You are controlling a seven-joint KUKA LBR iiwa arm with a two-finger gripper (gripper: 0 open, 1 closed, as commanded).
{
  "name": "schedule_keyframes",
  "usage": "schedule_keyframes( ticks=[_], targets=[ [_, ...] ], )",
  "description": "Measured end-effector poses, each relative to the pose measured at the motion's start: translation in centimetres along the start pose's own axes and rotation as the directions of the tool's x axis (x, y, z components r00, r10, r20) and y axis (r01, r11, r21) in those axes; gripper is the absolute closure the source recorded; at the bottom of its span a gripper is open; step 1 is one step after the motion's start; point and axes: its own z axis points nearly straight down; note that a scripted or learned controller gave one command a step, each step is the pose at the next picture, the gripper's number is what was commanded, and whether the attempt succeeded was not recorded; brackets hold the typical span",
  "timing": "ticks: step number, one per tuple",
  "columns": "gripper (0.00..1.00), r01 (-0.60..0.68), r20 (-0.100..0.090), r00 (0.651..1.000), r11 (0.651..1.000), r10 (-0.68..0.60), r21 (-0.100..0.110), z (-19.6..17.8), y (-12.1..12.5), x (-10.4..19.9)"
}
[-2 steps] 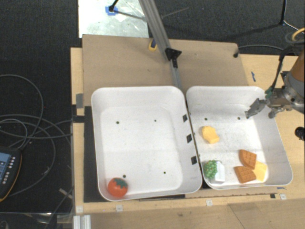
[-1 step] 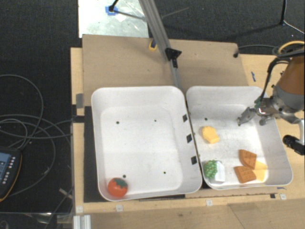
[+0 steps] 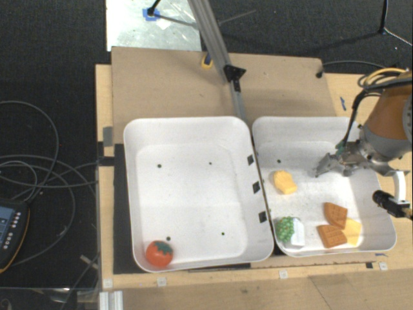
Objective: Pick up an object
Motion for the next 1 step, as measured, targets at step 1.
schedule_keyframes(
  ticks=[1],
  targets=[
    [1.00, 0.000, 0.002, 1.000, 1.000, 0.000, -0.007, -1.39, 0.20, -0.10]
  ],
)
